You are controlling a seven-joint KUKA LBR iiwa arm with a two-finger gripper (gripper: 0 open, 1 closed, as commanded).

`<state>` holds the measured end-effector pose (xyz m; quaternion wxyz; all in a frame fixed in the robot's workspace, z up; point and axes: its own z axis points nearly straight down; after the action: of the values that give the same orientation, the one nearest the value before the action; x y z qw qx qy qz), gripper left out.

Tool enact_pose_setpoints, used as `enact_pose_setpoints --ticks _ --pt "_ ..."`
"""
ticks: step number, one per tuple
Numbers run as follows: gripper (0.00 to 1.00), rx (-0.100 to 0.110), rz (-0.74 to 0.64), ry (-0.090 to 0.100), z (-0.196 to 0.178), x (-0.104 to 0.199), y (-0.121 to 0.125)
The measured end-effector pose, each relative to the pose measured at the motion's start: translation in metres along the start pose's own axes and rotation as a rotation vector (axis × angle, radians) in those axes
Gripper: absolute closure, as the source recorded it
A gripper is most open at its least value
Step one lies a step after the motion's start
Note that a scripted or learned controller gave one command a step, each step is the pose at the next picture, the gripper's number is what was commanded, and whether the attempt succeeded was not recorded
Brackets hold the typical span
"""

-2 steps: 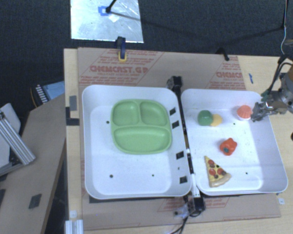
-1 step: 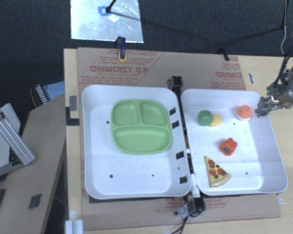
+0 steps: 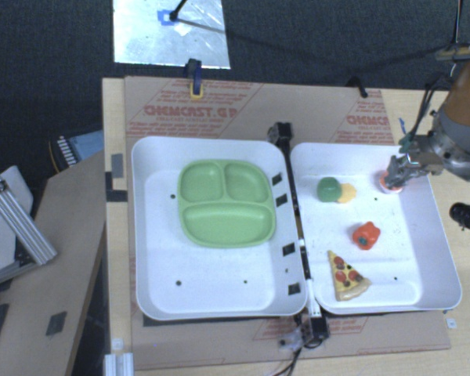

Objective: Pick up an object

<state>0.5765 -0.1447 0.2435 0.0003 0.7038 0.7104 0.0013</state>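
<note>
Two white bins on the bench: gripper lowered over a small red object by the right bin's far edge, finger state indiscernible; approach step, next needing a firm close and lift.

Robot arm entering from the right: a rounded grey metal body with a broad orange band above the wrist. Thin dark cables run along its near side, one with a small blue marking. At its end sits a compact silver-grey gripper of small blocky metal parts, too blurred to make out finer detail
</note>
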Motion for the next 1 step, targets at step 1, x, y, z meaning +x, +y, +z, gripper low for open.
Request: enact_pose_setpoints --ticks 1 --pt "1.0 0.002 -0.001 0.001 0.0099 0.0604 -0.01"
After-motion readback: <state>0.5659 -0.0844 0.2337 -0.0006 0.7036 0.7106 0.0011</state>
